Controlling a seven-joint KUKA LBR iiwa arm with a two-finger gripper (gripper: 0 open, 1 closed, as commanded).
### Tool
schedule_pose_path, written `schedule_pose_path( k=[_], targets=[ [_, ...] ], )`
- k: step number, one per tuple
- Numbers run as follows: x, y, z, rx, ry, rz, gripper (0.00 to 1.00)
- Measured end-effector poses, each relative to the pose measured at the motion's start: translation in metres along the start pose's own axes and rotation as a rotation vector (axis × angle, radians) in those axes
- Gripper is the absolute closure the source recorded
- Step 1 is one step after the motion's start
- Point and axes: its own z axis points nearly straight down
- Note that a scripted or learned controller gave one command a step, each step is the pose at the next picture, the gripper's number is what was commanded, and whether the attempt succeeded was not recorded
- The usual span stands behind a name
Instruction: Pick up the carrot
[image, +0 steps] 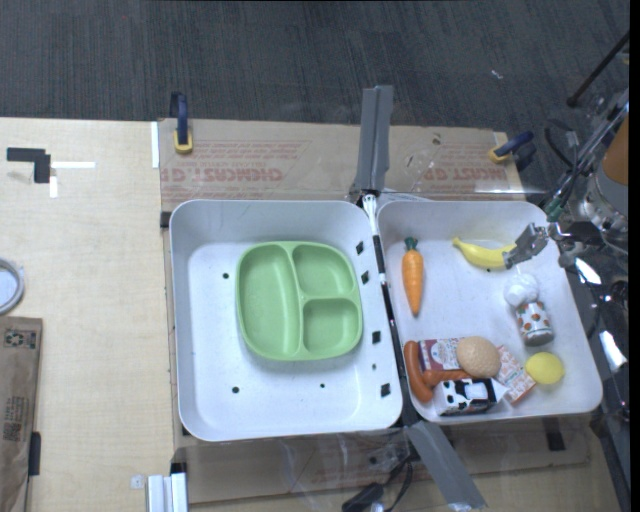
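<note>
Carrot (412, 277) lies lengthwise at left side of right bin (585, 330), green top pointing away, untouched. End effector (548, 243) hovers at bin's far right edge, beside banana (482, 253); fingers spread apart, holding nothing. Green divided plate (298, 299) in left bin (200, 330).

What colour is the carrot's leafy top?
Green, above an orange body; the carrot shows in the camera view, in the right bin.

A green divided plate (299, 300) sits in the left bin (190, 330). The right bin (580, 395) holds a banana (478, 253), a lemon (545, 368), a bread roll (477, 355), a small spotted can (533, 320) and a black-and-white carton (466, 396).
</note>
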Motion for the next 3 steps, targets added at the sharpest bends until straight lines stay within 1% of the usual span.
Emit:
schedule_pose_path(
  k=[1, 2, 3],
  targets=[
    [0.076, 0.014, 0.065, 0.001, 0.000, -0.111, 0.00],
    [0.063, 0.029, 0.043, -0.002, -0.001, -0.001, 0.00],
    [0.105, 0.033, 0.107, 0.002, 0.000, 0.045, 0.00]
  ],
)
